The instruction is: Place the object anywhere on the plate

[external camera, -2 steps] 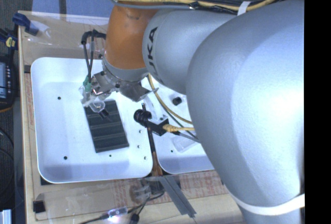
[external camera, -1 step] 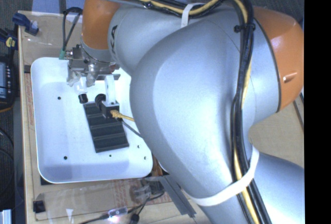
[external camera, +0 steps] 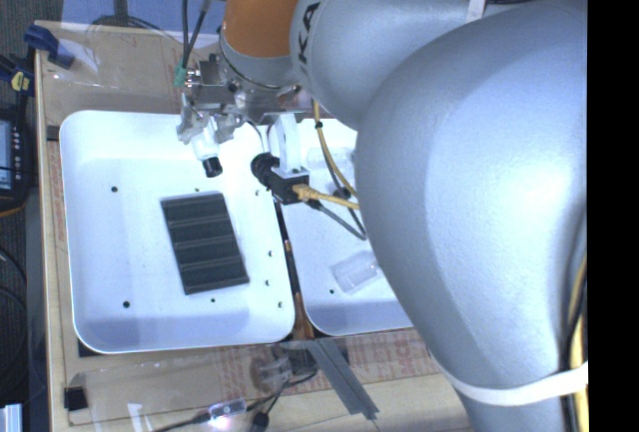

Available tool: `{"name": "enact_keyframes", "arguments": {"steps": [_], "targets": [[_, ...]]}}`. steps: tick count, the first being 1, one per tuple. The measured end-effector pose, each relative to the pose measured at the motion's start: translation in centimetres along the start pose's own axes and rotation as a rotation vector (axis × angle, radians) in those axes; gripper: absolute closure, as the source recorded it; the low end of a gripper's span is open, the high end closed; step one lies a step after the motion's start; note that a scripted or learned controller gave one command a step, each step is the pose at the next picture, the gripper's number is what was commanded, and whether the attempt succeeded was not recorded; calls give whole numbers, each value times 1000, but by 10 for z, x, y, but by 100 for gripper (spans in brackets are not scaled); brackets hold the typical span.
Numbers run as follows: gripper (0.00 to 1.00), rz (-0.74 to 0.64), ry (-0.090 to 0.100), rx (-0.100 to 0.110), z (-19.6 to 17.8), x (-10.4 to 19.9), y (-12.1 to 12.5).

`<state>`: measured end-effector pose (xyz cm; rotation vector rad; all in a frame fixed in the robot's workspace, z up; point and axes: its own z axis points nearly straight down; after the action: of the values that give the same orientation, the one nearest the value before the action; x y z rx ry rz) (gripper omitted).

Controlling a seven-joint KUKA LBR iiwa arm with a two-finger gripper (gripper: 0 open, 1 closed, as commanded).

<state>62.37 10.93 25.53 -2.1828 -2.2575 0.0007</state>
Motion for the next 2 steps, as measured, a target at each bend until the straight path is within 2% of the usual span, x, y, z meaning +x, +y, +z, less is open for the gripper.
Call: {"name": "enact_keyframes", "arguments": {"steps": [1,2], "targets": [[100,376,0,-1,-121,54,4],[100,102,-3,6,-22,63,-113]]}}
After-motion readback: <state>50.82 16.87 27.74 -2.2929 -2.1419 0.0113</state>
